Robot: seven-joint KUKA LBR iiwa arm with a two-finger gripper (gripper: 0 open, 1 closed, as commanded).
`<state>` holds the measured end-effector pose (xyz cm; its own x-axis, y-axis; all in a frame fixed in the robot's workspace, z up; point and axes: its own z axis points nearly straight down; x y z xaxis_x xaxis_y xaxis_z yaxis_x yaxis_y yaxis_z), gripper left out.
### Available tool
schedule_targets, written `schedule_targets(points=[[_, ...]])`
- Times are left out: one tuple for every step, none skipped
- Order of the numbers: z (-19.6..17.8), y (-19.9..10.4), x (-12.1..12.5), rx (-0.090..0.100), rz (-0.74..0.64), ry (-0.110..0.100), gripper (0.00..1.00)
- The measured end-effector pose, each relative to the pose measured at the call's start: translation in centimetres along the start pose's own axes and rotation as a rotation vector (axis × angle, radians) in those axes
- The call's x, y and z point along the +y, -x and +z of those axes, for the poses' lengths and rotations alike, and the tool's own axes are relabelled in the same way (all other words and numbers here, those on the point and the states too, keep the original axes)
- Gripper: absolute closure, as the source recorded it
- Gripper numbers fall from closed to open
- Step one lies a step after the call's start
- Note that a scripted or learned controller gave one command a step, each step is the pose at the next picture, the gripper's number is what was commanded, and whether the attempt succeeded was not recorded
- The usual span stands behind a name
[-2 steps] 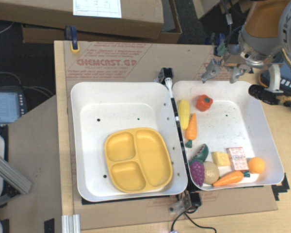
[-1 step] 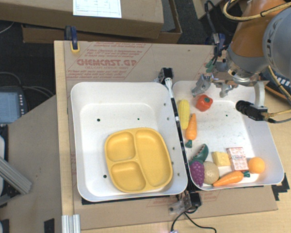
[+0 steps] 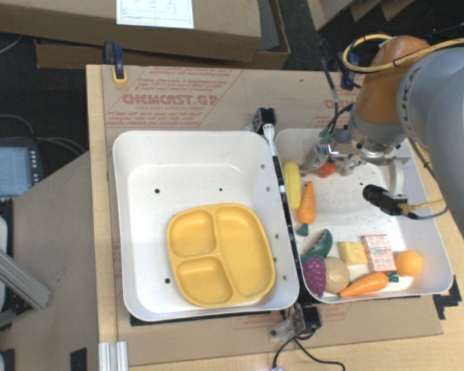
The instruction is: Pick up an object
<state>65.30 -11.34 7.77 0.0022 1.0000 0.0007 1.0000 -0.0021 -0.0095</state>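
Brown cardboard (image 3: 178,99) printed with red lettering covers the bench, and two shallow white bins sit on it side by side. Left bin (image 3: 139,176) holds one yellow divided tray (image 3: 219,253) with three compartments, lying flat toward the near side. Right bin (image 3: 441,273) holds the toy food, mostly gathered along its left wall and near edge. One yellow corn cob (image 3: 292,184) lies against the left wall with its long axis running away from me, up and down in the view. Just beside it one orange carrot (image 3: 306,204) lies nearly parallel, tip pointing to the far end of the bin and its green stub toward the near end. A second carrot (image 3: 365,285) rests along the near edge, long axis across the bin, tip pointing left and slightly nearer. Around it I count one purple bunch of grapes (image 3: 314,273), one pale round piece (image 3: 336,273), one dark green piece (image 3: 320,243), one yellow block (image 3: 353,252), one pink-and-white box (image 3: 379,252) and one orange (image 3: 408,263). The grey arm with its orange band (image 3: 387,79) reaches in from the right, and the gripper (image 3: 332,161) sits low over the far end of the right bin, close to the top of the corn; I cannot tell how far its jaws are spread, and I see nothing held in them.
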Motion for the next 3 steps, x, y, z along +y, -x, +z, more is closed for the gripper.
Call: schedule_targets(points=[[-0.7,-0.5,1.4,-0.001,-0.003,0.012,0.0],[-2.1,-0.5,1.6,-0.001,-0.002,0.02,1.0],[-11.3,-8.7,-2.3,0.003,-0.01,0.016,1.0]])
